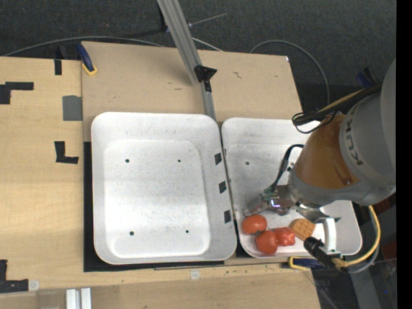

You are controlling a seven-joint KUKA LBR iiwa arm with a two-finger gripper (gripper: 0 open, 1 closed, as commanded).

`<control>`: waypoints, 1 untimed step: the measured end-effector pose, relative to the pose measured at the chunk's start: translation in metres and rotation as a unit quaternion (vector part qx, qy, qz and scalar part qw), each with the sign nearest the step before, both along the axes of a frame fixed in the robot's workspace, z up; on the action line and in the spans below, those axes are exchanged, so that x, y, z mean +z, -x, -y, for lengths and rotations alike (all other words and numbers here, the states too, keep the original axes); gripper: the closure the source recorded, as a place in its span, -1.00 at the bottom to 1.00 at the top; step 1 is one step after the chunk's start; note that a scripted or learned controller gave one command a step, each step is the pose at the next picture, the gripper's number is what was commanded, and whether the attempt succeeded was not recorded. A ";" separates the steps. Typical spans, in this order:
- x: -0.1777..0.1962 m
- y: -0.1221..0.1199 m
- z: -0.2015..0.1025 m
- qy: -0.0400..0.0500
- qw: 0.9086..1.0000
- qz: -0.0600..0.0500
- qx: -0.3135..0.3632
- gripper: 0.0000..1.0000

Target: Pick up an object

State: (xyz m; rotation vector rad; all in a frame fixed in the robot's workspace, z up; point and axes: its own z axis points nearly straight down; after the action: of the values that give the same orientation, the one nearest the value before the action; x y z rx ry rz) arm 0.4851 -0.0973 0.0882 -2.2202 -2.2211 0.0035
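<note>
Two red rounded objects lie in the right bin (254,140) near its front edge: one (254,224) to the left, the other (273,240) just right of it and nearer the front. A small tan object (300,227) lies beside them on the right. My gripper (270,201) hangs low over this bin, just above and behind the red objects. Nothing is visibly held between its fingers, and the arm's body hides part of the bin behind it.
The left bin (158,185) sits beside the right one, with a dark divider strip between them. A grey metal pole (183,37) slants in from the top toward the bins' back edge. The wooden bench (38,147) extends left.
</note>
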 end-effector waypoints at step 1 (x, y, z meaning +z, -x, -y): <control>0.011 0.000 -0.001 -0.001 1.000 -0.001 0.001 1.00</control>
State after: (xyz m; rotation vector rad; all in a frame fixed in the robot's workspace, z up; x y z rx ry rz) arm 0.4850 -0.0963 0.0988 -2.2170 -2.2207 0.0023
